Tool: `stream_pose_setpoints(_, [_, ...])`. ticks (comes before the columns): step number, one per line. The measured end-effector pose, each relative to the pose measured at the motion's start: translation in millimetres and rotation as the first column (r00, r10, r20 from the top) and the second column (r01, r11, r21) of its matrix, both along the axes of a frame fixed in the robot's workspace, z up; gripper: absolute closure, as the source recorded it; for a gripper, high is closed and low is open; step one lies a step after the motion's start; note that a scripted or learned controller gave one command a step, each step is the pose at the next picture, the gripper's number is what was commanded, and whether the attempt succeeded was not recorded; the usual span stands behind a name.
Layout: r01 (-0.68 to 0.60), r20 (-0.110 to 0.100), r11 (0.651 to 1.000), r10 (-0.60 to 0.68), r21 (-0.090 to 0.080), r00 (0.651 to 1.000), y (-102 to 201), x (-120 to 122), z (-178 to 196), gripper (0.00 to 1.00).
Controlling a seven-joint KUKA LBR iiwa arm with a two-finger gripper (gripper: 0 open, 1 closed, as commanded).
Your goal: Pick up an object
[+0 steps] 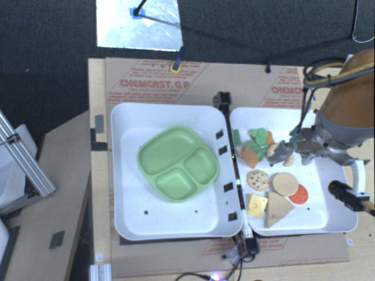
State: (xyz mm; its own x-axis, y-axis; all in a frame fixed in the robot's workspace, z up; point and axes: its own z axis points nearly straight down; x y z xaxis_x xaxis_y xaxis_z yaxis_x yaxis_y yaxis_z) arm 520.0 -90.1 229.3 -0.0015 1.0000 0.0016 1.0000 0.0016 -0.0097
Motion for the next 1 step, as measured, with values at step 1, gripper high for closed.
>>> stream_pose_setpoints(1, [-0.002, 0.012, 1.000, 0.002, -0.001, 1.000, 0.0, 2.4, 5.3, 0.00])
